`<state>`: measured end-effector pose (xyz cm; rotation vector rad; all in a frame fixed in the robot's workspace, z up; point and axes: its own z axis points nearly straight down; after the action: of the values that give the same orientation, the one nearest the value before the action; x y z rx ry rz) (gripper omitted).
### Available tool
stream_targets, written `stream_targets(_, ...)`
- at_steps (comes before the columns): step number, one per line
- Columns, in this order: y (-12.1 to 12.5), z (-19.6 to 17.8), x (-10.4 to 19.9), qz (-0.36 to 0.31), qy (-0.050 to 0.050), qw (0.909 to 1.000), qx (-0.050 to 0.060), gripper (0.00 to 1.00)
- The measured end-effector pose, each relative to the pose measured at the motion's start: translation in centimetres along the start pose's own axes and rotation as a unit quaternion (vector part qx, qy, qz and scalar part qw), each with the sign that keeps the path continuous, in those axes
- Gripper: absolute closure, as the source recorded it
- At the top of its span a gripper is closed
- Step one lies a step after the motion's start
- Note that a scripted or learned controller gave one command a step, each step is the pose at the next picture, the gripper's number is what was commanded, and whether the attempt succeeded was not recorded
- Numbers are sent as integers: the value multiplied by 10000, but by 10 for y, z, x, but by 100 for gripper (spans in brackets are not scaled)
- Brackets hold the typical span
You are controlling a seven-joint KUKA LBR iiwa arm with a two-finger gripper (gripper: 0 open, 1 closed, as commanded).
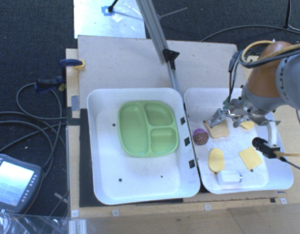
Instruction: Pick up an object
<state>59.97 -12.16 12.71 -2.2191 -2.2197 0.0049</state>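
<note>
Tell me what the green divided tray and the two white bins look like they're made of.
Green tray: likely moulded plastic, with a smooth, matte, uniform colour and rounded compartments. White bins: probably thin formed plastic, slightly glossy, with rounded corners and raised rims.

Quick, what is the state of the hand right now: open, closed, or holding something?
Hand: low in the right bin, over the toast slice; open or closed cannot be told, and no object shows in its grip.

The grey arm reaches in from the right, its tool hanging low
</note>
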Motion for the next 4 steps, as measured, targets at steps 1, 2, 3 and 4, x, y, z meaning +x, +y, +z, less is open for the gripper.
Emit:
stream_targets(1, 0, 38, 0, -1, 0, 10000, -11, 0)
stream_targets(2, 2, 25, 0, 3, 3, 10000, -39, 100)
stream_targets(3, 0, -34, -9, 1, -8, 10000, -58, 100)
stream_targets(4, 1, -89, -9, -25, -6, 10000, -60, 100)
